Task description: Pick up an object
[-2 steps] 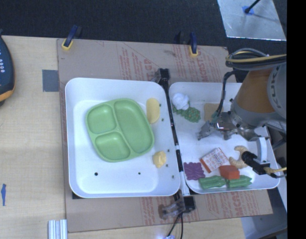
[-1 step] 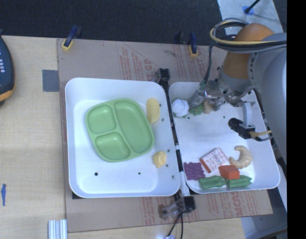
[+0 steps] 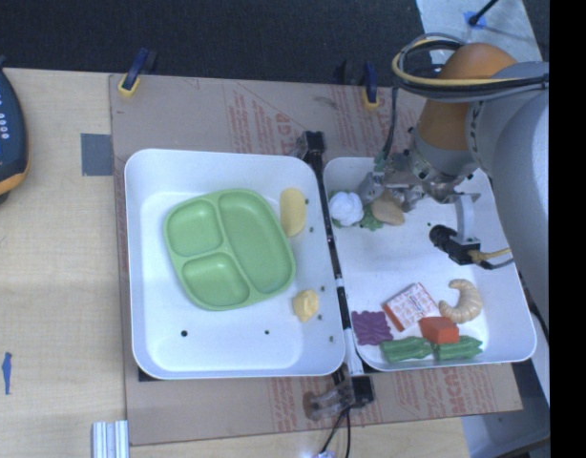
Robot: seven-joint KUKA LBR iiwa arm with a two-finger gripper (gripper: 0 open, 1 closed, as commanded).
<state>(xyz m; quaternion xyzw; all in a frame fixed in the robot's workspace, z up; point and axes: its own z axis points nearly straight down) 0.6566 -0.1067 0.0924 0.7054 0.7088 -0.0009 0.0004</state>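
Gripper (image 3: 396,191) low at right bin's (image 3: 508,351) back-left corner, over a tan object (image 3: 390,214) beside white ball (image 3: 345,208); finger state cannot be told. Green tray (image 3: 228,248) in left bin (image 3: 150,342).

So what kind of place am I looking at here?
Probably a robotics lab test bench, not a kitchen: a grey robot arm reaches over two white bins holding toy food and a green divided plate, on cardboard clamped to a wooden table.
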